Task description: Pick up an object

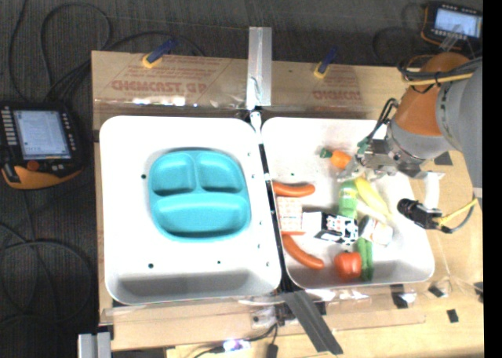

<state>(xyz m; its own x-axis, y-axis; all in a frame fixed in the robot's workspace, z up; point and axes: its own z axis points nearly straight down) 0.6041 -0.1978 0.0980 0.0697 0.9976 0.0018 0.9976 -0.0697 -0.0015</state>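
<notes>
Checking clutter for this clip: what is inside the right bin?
The right bin holds two orange sausages, a yellow banana, a tomato, green pieces and a black-and-white card. The end effector covers whatever lies beneath it.

The grey arm (463, 109) comes in from the right side and bends down low. It has an orange band (420, 113) just above the wrist (bright like a pumpkin). The gripper (370, 166) is at the end, pointing down and to the left, hanging low.
</notes>
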